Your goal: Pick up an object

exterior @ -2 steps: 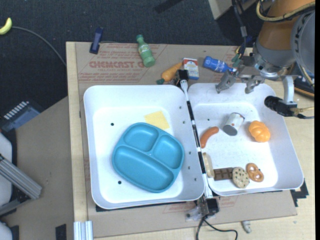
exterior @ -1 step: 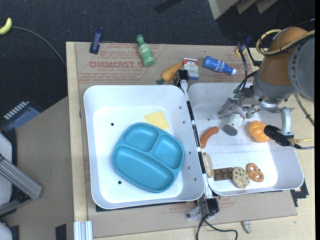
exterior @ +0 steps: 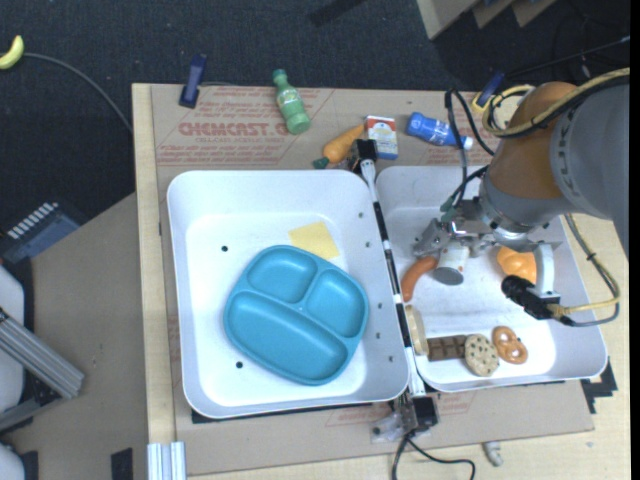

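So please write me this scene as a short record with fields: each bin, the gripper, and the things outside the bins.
left bin: blue divided plate, yellow slice
right bin: orange carrot-like piece, chocolate bar, cookie, pretzel, orange item
gripper: low in the right bin, beside the carrot-like piece
behind bins: green bottle, blue bottle, small carton

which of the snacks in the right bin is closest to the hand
The orange carrot-like piece, just left of the hand; the chocolate bar, cookie and pretzel lie along the near edge.
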`<state>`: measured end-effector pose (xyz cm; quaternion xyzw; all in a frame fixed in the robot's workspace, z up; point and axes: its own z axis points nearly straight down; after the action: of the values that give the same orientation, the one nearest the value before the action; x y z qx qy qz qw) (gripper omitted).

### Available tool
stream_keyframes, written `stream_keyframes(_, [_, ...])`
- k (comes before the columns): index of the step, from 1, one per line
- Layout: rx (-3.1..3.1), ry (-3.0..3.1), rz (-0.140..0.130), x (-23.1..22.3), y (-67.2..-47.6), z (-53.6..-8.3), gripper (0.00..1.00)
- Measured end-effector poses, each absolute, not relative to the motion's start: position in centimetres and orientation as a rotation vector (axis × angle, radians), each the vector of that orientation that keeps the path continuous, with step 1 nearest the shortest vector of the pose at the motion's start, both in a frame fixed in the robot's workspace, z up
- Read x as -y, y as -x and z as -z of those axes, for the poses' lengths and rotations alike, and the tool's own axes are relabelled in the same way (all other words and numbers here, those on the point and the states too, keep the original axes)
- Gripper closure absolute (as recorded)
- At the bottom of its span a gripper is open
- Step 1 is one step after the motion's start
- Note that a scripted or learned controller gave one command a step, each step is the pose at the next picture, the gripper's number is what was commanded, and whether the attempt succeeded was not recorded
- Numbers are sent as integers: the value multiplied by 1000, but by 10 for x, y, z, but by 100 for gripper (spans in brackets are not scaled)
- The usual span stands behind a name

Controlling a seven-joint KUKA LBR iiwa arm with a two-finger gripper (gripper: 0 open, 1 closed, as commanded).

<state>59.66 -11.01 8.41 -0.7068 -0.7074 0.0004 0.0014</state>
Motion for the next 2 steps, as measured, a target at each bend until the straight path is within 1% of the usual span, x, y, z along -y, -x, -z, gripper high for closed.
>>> stream_keyframes(1, [2222,2222,1,111,-597,-95,100])
stream_keyframes(2, [2225,2220,4,33,-588,-186,100])
